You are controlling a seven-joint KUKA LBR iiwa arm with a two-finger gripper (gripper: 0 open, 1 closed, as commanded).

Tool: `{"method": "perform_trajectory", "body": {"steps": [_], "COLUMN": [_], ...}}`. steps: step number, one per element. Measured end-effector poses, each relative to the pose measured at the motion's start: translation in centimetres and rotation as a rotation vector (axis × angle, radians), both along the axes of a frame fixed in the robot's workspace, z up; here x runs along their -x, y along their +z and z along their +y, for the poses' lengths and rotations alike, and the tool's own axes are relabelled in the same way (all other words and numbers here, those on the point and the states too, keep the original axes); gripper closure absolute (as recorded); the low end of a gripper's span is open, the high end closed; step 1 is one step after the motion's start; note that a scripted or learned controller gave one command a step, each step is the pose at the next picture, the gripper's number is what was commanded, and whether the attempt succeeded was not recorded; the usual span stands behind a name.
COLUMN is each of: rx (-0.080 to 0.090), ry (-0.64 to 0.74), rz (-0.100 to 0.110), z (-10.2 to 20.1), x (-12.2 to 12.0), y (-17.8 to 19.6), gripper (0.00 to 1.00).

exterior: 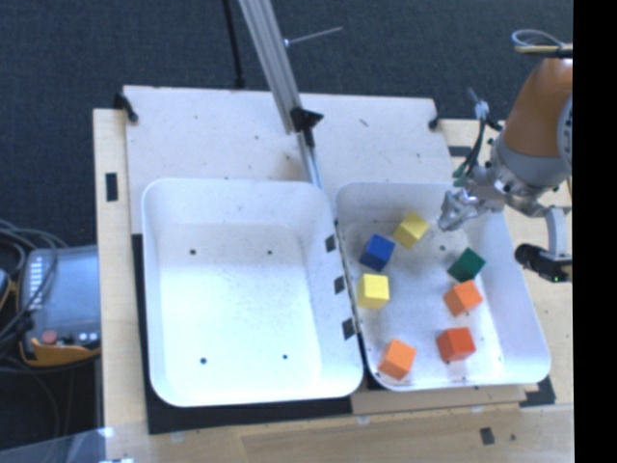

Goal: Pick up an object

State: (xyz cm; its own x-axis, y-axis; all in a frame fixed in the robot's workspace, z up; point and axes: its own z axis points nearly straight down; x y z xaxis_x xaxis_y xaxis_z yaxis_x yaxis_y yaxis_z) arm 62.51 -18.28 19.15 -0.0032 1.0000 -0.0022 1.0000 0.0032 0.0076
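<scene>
1. From my remote seat: the counter [386, 109] carries two white bins side by side. The arm [535, 114] comes in from 3 o'clock, so everything it can reach sits on its near side.
2. The left bin [154, 258] is the biggest open area, with a flat floor and rounded walls. Nothing to pick there.
3. The right bin [521, 345] holds all seven cubes, loosely scattered and none stacked, so each one looks open to a top-down grab.
4. The gripper [453, 210] hangs over the right bin's 12 o'clock area, just beside the yellow cube [412, 229], which lies at its 8 o'clock. Jaws: cannot tell whether they are wide or narrow, too small and blurred. Nothing is visibly between them.
5. The blue cube [378, 252] sits close at 7 o'clock of that yellow cube, and may crowd a closing move on that side.
6. A second yellow cube [374, 289] is near the divider wall at 9 o'clock of the bin, so room is tight against the wall.
7. The green cube [468, 263] and the orange cube [463, 298] sit close together toward 3 o'clock, with free floor to their left.
8. The red cube [455, 343] and another orange cube [397, 358] lie toward 6 o'clock; the latter is close to the front wall.
9. My guess: the upper yellow cube is the nearest target, and open floor at its 12 o'clock gives approach room. The risk is nudging the blue cube.
</scene>
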Motion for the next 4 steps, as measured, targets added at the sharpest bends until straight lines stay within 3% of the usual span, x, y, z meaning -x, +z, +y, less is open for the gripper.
{"method": "perform_trajectory", "body": {"steps": [2,3,4], "rx": [0.0,-0.002,-0.002], "ry": [0.004,0.002,0.002], "rz": [0.0,0.008,0.007], "z": [-0.3,4.3,8.4], "x": [-0.2,2.4,3.5], "y": [10.4,9.9,9.8], "gripper": [1.0,1.0,1.0]}}
